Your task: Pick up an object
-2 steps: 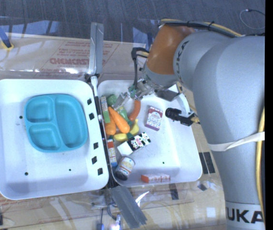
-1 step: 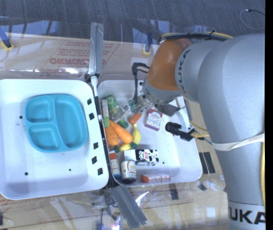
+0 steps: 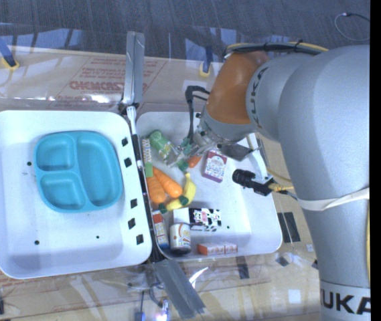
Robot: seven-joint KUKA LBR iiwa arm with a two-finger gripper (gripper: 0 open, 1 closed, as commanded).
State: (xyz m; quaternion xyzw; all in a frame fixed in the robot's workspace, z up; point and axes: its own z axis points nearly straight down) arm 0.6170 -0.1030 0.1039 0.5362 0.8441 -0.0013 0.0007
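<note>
While the gripper (image 3: 193,149) hangs low over the right bin's (image 3: 260,236) far-left clutter, presumably seeking a pick, its state I cannot tell. Candidate objects crowd that bin's left wall: carrot (image 3: 167,184), banana (image 3: 189,191), can (image 3: 179,236).

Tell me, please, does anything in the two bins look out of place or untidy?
Nothing looks spilled or broken. The right bin holds toy food in a loose heap against its left wall, carrots and a banana overlapping, a can near the front. The blue divided plate lies flat in the left bin.
</note>
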